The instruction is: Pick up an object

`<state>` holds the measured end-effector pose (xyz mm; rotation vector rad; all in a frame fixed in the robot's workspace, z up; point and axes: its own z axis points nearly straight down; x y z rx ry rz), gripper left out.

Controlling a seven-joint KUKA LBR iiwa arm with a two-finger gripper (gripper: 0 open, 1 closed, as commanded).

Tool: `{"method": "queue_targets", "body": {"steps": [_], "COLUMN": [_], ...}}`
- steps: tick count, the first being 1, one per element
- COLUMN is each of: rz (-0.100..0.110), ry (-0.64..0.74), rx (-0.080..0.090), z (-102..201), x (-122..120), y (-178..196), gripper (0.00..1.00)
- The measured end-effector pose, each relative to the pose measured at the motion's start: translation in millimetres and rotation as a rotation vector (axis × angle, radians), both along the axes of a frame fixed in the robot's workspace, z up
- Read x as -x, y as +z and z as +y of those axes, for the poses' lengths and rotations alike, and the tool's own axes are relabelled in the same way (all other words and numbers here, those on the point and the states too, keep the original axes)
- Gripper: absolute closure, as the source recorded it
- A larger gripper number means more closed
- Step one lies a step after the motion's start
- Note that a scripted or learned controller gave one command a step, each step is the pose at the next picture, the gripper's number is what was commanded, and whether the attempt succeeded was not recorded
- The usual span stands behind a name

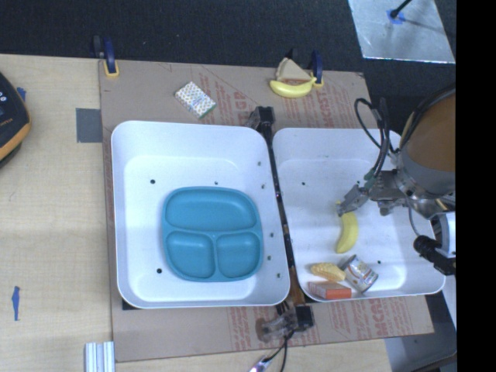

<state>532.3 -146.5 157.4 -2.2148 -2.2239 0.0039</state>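
From the camera above the bench, the right bin (310, 161) has a small yellow banana (347, 232) lying near its middle, with its long side running up and down. The gripper (353, 201) sits just above the top end of the banana, and its fingers look a little spread with nothing between them. The banana looks like a toy, so it is likely light, hard and a bit smooth and slippery. Its round curved body could roll or slide out, so the best place to pinch it seems to be across the fat middle. Some smaller things (345, 277) lie close together near the bin's front edge. The left bin (124, 153) holds a blue tray (211, 233).
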Motion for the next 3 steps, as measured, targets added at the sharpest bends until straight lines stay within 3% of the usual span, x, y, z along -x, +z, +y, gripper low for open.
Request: {"method": "queue_targets", "body": {"steps": [1,2,3], "rz": [0.001,0.002,-0.002], "ry": [0.0,0.002,0.001], "rx": [0.001,0.002,0.0], "z": [11,10,88], "x": [0,0,-40], "y": [-66,-56,35], "gripper": [0.0,1.0,1.0]}}
